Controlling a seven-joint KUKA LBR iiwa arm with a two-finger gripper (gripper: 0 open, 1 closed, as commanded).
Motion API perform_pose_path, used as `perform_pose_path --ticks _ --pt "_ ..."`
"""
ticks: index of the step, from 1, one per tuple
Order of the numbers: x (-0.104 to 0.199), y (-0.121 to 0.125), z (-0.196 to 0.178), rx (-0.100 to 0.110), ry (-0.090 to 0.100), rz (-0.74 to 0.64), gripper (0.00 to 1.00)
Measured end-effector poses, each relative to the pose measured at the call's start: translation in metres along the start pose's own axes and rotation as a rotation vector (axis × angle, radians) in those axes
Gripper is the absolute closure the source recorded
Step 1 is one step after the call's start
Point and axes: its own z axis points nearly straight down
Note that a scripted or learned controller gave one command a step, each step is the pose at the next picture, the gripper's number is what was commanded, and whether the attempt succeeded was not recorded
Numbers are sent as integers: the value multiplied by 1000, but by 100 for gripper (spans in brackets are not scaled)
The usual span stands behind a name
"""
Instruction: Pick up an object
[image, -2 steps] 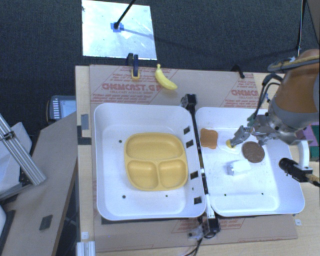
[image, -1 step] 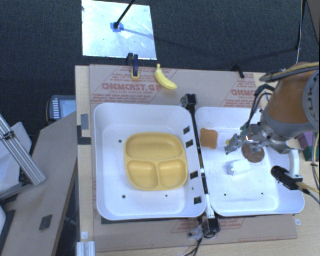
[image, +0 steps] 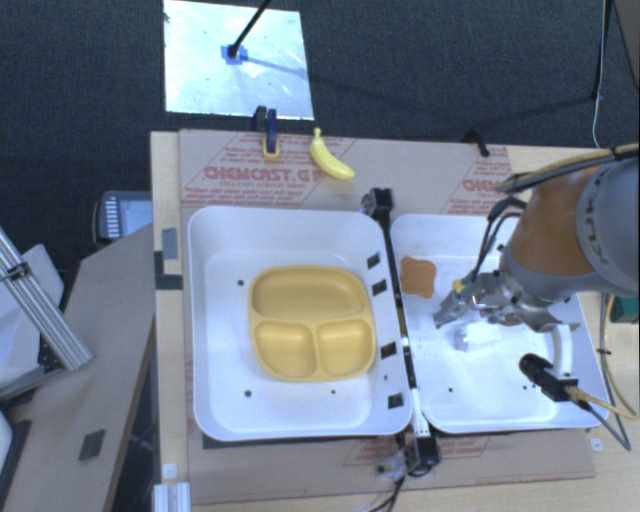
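2 bins (image: 215, 300), 1 tray (image: 305, 322), 1 banana (image: 330, 160)

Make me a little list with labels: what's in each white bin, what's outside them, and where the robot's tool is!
left bin: yellow tray with three compartments, lying flat
right bin: small brown piece near its upper left corner
outside the bins: yellow banana on the cardboard behind the bins
arm: reaches in from the right, over the right bin
tool: low over the right bin, to the right of the brown piece and apart from it
held by the tool: nothing visible between its fingers
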Motion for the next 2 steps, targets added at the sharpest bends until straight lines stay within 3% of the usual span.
perform_pose_path --ticks 1,2 --pt "-1 7 24 -20 -5 -1 0" --pt "0 2 19 -2 0 1 100"
